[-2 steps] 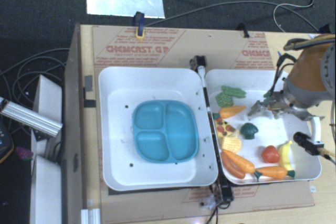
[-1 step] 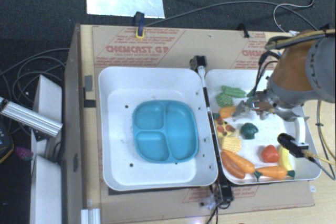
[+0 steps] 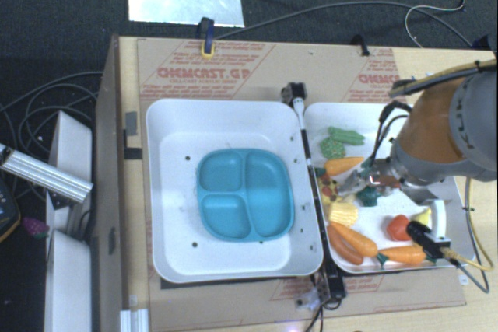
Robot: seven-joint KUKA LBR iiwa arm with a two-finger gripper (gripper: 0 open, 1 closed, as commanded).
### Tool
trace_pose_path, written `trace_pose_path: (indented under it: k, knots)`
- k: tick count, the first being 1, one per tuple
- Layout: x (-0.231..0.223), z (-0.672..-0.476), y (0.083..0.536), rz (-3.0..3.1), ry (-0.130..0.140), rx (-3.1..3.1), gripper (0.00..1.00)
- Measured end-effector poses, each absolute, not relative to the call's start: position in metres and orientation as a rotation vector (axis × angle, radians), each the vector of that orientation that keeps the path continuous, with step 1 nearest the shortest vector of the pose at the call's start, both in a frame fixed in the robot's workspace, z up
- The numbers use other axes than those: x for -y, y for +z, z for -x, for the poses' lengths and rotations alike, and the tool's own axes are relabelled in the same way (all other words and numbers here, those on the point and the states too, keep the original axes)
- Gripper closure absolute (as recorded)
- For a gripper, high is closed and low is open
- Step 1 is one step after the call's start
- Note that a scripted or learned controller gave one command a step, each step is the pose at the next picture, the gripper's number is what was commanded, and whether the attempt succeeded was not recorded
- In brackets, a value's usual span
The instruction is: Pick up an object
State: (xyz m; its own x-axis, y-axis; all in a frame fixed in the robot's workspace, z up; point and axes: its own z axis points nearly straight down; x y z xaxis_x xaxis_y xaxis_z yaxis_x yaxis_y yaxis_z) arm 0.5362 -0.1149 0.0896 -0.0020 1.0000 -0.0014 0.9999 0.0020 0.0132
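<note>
The gripper (image 3: 355,181) hangs low over the middle of the right bin (image 3: 366,114), on the end of the grey arm (image 3: 440,132) that reaches in from the right. Whether it is open or closed cannot be told, and nothing is seen held in it.

The toys to pick from crowd this bin. An orange piece (image 3: 344,165) lies just far-left of the gripper, and a dark teal piece (image 3: 367,197) sits right at its near side, partly covered. A yellow corn cob (image 3: 343,213) lies near-left of it. Green toy vegetables (image 3: 342,139) lie at the far end. Along the near wall lie an orange-red sausage shape (image 3: 354,242), a red ball (image 3: 399,226) and a carrot (image 3: 402,253). Small bits beside the bin's left wall are too small to name.

The left bin (image 3: 167,167) holds a blue divided plate (image 3: 245,194), well apart from the gripper.
</note>
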Motion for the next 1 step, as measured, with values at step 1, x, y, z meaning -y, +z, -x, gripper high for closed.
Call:
trace_pose_path:
  k: [1]
  knots:
    - [0.1148,-0.5364,0.0981,-2.209,0.013,-2.217,1.0]
